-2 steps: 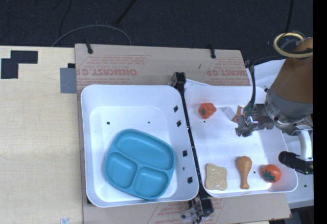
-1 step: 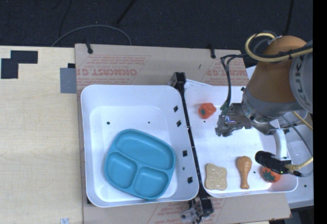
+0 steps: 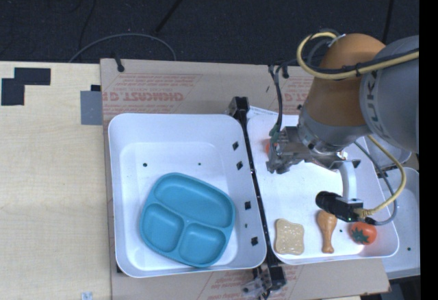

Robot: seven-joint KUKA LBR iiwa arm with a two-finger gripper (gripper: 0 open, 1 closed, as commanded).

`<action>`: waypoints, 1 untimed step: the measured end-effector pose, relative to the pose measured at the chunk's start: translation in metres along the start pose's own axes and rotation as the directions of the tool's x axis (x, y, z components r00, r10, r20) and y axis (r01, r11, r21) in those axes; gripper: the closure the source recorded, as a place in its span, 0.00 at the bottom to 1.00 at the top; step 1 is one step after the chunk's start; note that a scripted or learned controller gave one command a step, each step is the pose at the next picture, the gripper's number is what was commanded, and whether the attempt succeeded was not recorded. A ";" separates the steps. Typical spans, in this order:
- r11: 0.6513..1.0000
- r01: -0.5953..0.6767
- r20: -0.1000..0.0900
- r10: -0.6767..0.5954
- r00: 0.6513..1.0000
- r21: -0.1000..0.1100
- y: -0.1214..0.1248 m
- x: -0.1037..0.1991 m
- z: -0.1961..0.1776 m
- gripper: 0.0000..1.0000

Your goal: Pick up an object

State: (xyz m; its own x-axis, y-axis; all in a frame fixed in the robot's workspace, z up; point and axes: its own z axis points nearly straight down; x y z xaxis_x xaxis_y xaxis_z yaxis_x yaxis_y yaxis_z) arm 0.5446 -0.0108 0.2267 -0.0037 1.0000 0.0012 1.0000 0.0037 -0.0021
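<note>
Toast slice (image 3: pixel 289 237), drumstick (image 3: pixel 327 229) and tomato (image 3: pixel 362 233) lie along the right bin's (image 3: pixel 301 185) near wall. Your claw (image 3: pixel 279 157) hangs over the bin's far left part, nothing visibly gripped; its state can't be told. You're approaching: next, line up over one item and descend.

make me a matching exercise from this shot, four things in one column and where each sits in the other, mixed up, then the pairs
Things:
1. blue divided plate
2. slice of toast
3. tomato
4. gripper

Places:
A. front right corner of the right bin
B. left bin
C. front of the right bin, near the divider
D. over the back left part of the right bin

Pairs: 1-B, 2-C, 3-A, 4-D
</note>
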 end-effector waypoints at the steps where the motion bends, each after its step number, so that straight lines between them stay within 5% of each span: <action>1: 1.000 -0.001 0.001 0.001 1.000 0.000 0.017 0.041 0.002 1.00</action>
State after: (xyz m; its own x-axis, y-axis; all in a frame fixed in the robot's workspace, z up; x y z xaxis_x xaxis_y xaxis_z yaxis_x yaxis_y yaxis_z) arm 0.5618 0.0308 0.2249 -0.0027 1.0000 0.0006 1.0000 0.0027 -0.0023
